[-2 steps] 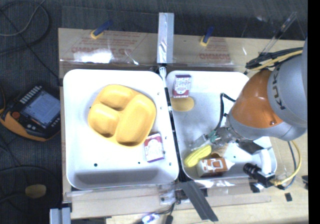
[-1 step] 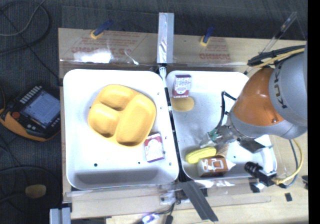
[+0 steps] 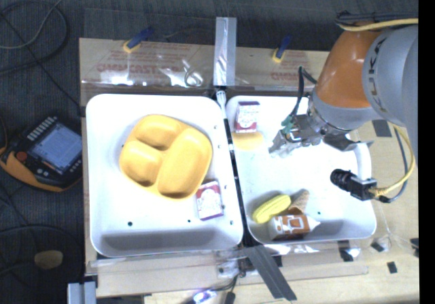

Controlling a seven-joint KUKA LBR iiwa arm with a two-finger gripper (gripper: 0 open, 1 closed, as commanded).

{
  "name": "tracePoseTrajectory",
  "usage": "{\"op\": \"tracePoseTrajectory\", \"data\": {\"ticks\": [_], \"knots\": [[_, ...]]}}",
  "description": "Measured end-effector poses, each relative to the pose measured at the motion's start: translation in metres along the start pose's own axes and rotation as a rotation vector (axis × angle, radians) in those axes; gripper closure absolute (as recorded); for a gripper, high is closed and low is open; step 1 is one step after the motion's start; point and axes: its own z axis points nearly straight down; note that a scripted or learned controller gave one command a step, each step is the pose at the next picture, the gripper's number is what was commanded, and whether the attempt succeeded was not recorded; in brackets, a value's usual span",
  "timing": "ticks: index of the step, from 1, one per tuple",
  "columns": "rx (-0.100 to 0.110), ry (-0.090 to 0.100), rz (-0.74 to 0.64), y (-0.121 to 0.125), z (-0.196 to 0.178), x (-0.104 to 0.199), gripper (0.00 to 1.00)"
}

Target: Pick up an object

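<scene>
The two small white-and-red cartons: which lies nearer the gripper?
The carton at the right bin's far-left corner, above a yellow block; the other carton lies in the left bin.

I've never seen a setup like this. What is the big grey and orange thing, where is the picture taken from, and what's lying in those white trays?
The grey and orange thing is a robot arm reaching in from the right. At its tip sits a gripper, a two-finger hand for picking things up; here it hangs over the right bin with nothing visibly between its fingers. One fixed camera looks down on the bench at a slant. The left bin holds a large yellow divided dish and a small carton. The right bin holds another small carton, a yellow block, a banana-like toy and a brown packet.
</scene>
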Motion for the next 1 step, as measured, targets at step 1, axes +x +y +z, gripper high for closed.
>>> {"op": "tracePoseTrajectory", "data": {"ticks": [1], "knots": [[0.003, 0.002, 0.004, -0.0648, 0.0163, -0.0447, 1.00]]}}
